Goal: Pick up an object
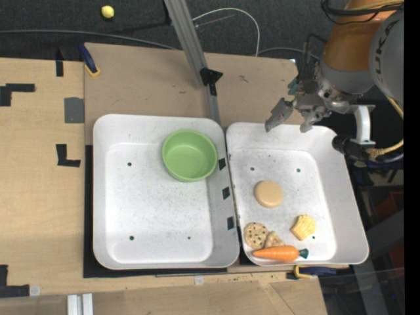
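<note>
My gripper (pixel 290 121) hangs above the far rim of the right bin (pixel 341 195), its two fingers spread apart with nothing between them. In that bin lie a round tan biscuit (pixel 268 193), a yellow wedge-shaped piece (pixel 303 227), a speckled cookie (pixel 254 232) and an orange carrot (pixel 278 254) along the near wall. A green bowl (pixel 189 155) sits in the left bin (pixel 131 195), near its far right corner.
A grey metal pole (pixel 190 35) slants down to the gap between the bins at the far side. Cables run across the bench behind the bins. A small yellow ball (pixel 107 11) lies on the dark floor at the upper left.
</note>
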You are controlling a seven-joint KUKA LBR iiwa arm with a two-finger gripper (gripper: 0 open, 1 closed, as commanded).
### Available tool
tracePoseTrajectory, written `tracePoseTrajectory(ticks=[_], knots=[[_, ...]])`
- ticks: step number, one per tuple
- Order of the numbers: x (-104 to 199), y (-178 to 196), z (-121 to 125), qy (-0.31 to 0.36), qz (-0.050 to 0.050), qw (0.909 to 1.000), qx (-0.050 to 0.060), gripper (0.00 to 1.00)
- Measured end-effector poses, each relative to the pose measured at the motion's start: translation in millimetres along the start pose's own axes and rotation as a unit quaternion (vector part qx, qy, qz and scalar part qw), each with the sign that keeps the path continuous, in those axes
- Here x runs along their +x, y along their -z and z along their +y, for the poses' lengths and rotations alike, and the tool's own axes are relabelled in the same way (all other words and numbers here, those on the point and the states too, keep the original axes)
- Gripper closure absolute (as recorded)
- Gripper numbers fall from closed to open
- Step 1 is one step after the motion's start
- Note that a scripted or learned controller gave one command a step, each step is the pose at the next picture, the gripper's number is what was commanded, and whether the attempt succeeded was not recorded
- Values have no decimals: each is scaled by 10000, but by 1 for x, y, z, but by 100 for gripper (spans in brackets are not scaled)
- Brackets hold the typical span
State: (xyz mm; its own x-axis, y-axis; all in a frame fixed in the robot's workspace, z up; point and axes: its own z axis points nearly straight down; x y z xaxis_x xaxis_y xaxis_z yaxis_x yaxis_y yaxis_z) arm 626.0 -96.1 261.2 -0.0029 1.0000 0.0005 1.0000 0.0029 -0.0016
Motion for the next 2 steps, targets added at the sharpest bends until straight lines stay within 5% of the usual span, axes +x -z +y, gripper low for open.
tracePoseTrajectory(ticks=[1,2], knots=[[0,0,0,0,-1,10000,0,0],[-2,-44,-5,-6,-8,10000,18,0]])
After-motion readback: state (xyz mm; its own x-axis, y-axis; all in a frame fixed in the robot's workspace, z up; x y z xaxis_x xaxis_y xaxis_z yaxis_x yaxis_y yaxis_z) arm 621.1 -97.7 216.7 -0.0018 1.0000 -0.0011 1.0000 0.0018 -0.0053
